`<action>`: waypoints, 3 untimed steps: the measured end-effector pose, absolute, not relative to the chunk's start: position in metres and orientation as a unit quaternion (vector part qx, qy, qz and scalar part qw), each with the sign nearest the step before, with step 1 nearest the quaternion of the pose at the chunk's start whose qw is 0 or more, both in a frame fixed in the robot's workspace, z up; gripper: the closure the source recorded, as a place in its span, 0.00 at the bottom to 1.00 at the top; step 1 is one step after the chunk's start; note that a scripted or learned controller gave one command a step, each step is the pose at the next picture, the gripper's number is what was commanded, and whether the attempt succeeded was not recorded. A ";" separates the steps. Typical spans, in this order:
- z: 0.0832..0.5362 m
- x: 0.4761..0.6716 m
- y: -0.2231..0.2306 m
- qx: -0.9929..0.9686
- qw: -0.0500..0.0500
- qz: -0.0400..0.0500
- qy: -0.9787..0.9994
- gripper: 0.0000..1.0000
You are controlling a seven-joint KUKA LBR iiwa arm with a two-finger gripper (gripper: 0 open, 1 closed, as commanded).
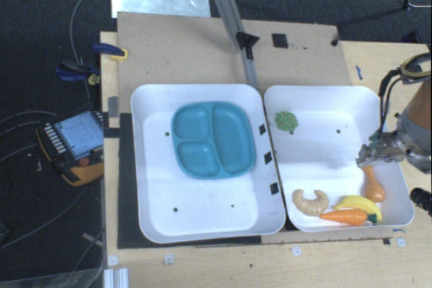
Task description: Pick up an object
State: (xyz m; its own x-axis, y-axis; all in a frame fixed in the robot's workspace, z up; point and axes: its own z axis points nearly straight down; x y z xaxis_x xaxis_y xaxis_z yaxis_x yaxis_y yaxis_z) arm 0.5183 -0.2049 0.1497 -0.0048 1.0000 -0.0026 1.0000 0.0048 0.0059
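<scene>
The right bin [324, 104] holds a green broccoli-like piece [286, 121] near its back left. Along its front lie a beige croissant [310, 202], an orange carrot [345, 216] and a yellow banana [362, 204]. An orange, pear-shaped piece [374, 187] lies near the right wall. My gripper [370, 157] is low at the right side of this bin, right at the upper end of that orange piece. Whether it touches the piece is unclear.
The left bin [155, 199] holds a blue divided plate [213, 139]. A grey pole [226, 0] slants over the back of the bench. Cables and a small device [73, 141] lie on the floor to the left.
</scene>
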 end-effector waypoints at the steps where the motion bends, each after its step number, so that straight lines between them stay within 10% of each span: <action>1: 0.196 0.515 -0.200 0.705 0.003 0.001 0.709 1.00; 3: 0.216 0.511 -0.153 0.704 0.000 0.001 0.710 1.00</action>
